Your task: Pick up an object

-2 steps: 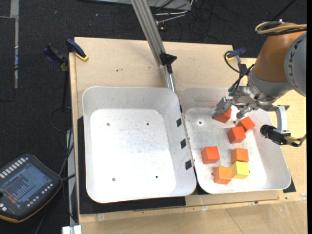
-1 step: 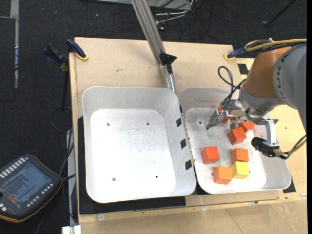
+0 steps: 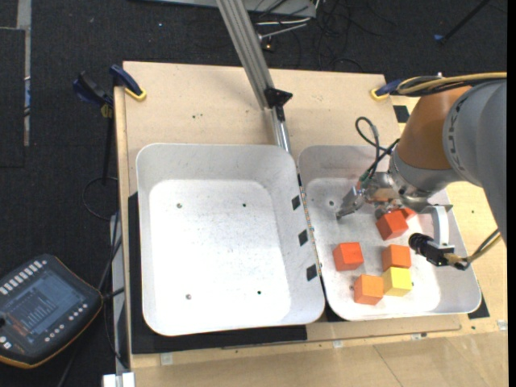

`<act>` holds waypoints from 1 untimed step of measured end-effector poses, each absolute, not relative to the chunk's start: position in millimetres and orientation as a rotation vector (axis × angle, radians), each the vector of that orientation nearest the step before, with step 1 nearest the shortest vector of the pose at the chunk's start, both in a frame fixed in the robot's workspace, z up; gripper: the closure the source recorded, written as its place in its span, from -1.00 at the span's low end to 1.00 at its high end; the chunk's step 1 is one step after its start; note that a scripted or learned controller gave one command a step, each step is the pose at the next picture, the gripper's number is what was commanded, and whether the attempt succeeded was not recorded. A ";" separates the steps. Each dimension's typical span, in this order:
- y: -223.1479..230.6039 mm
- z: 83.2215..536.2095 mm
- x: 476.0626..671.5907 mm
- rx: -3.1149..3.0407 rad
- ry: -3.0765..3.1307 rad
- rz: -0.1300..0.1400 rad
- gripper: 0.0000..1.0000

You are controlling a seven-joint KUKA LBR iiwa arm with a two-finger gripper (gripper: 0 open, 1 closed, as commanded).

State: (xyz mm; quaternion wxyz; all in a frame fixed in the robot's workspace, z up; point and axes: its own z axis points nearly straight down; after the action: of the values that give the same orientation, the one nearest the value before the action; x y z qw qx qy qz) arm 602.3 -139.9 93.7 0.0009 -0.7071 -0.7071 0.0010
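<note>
Several blocks lie in the right bin (image 3: 322, 168). A red block (image 3: 393, 223) is nearest the arm. Below it sit an orange-red block (image 3: 348, 255), an orange block (image 3: 396, 256), a yellow block (image 3: 398, 280) and another orange block (image 3: 368, 289). My gripper (image 3: 352, 206) hangs low over the upper middle of this bin, its tip pointing down-left. It is just left of the red block and above the orange-red one. Every block lies on the bin floor, apart from the tip.
The left bin (image 3: 153, 176) stands beside the right one on the wooden bench. A slanted metal pole (image 3: 246, 43) reaches down to the gap between the bins. A black cable fitting (image 3: 431, 250) hangs off the wrist over the right bin's right side.
</note>
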 end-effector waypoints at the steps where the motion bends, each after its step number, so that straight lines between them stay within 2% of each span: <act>1: -140.3 105.7 603.5 -2.223 -2.222 -0.002 1.00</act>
State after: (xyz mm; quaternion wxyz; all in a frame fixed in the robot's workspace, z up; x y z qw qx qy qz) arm 603.5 -140.3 105.7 -0.0009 -0.7073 -0.7069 -0.0005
